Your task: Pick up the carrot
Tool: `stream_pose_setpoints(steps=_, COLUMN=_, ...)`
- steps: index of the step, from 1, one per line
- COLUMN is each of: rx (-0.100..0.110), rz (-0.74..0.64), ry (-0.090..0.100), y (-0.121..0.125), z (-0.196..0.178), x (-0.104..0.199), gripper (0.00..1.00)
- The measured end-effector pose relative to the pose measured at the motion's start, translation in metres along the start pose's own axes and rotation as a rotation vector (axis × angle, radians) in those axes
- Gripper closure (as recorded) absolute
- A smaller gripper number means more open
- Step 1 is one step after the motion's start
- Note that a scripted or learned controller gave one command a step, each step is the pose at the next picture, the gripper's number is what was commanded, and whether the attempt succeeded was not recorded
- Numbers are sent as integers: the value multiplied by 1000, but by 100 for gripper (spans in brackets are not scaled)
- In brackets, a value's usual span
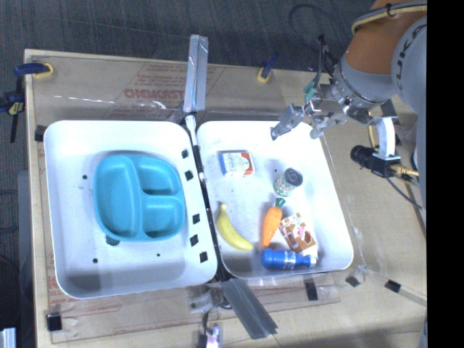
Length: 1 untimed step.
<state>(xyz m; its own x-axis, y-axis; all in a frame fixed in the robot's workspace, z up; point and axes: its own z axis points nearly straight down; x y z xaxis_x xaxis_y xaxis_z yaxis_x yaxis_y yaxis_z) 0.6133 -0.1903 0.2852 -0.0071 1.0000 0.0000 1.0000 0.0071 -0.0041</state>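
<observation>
The end effector point(299, 124) looked open and held nothing; the carrot point(271, 224) lay well below it, so it should drop straight over.

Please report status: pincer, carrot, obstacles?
Pincer open, above right bin's far edge, holding nothing. Carrot in right bin, untouched. Crowded by snack packet, bottle.

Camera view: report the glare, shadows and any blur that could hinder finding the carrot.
Camera view: even, soft light; the carrot is sharp and free of glare. Faint sheen lies on the clear sheet above the left bin. Soft shadows sit under the blue tray and the banana. The gripper looks slightly soft, so the state of its jaws is unclear.
</observation>
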Motion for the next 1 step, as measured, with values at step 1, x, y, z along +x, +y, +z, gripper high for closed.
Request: stream_pose_setpoints(steps=1, rx=1, rz=23, ry=0, y=-40, z=103, x=-20, gripper=0)
